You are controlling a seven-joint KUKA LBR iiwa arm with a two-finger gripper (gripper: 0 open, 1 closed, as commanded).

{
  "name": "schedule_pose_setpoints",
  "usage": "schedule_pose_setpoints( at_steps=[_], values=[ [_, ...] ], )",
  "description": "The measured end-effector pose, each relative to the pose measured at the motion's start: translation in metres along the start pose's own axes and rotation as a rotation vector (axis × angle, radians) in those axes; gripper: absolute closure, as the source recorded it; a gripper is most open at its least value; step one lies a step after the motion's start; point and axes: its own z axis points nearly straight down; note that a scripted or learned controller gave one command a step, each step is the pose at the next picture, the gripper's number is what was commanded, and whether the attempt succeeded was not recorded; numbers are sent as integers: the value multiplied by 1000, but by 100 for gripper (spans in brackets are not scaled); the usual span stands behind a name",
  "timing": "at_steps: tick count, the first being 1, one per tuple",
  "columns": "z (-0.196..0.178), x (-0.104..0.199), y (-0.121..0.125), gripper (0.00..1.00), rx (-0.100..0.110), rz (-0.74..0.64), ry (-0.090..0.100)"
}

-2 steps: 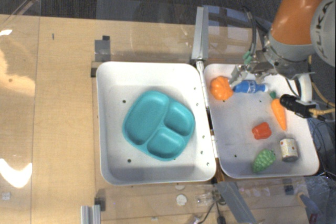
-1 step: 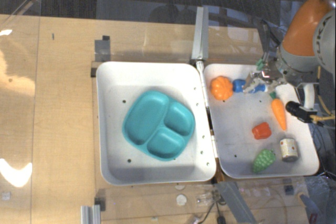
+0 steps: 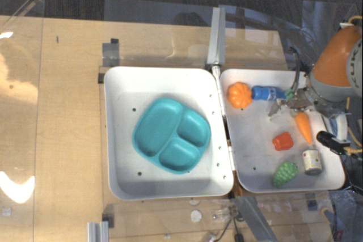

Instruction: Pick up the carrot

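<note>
Robot lab: bench (image 3: pixel 57 122) with clamped white bins (image 3: pixel 113 139).

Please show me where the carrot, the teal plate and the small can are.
carrot (image 3: pixel 304 127): camera view, middle of its orange body.
teal plate (image 3: pixel 150 132): camera view, its left compartment.
small can (image 3: pixel 311 162): camera view, its side.

No legible text, label, brand, number or sign on any item here.

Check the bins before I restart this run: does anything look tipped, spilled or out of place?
Nothing stands out. The teal tray lies flat in the left bin; the carrot lies loose in the right bin beside the gripper.
</note>
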Motion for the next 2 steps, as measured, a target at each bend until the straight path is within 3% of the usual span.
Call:
schedule_pose_setpoints(
  at_steps=[1, 2],
  values=[
    [-14, -2, 3, 100, -10, -3, -13],
    [-14, -2, 3, 0, -10, -3, -13]
  ],
)
